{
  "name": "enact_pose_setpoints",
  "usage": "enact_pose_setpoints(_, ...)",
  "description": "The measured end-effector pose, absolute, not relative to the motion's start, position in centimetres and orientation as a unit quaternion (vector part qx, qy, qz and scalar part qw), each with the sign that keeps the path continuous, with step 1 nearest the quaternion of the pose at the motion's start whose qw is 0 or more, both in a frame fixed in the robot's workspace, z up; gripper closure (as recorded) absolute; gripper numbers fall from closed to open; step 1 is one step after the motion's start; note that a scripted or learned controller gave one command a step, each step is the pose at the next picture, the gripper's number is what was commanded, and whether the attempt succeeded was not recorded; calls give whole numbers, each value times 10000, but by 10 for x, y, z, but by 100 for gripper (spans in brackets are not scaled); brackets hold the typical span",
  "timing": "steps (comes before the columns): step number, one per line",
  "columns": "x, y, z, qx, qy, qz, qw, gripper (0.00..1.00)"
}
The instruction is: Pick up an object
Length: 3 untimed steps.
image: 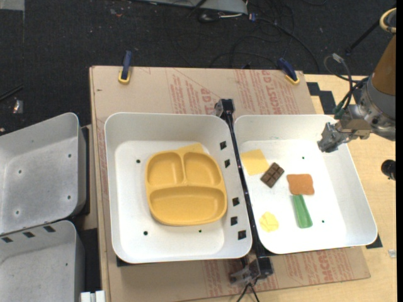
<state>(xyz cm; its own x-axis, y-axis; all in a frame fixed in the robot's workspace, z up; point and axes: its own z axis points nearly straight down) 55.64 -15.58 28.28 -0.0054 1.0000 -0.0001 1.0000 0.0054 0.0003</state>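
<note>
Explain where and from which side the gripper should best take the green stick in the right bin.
Probably at the middle of the green stick, coming straight down from above. It lies flat and is long and narrow, so the jaws should close across its short width. The orange piece touches its top end, so stay lower.

The right bin (352,187) has bare white floor along its far edge and down its right side, while the pale yellow slice (254,162), chocolate bar (272,175), orange-brown piece (300,183), green stick (303,211) and small yellow lump (269,221) crowd its left and middle. The orange-brown piece touches the green stick's top; narrow gaps part the others. In the left bin (123,187), the yellow divided plate (186,189) takes the centre, leaving a bare margin around it.
</note>
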Motion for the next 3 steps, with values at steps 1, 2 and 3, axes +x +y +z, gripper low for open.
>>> enact_pose_setpoints(1, 567, -106, 284, 7044, 7098, 3, 2, 100)
enact_pose_setpoints(2, 575, -57, 285, 7049, 7093, 3, 5, 100)
enact_pose_setpoints(3, 591, 0, 267, 7050, 7092, -3, 1, 100)
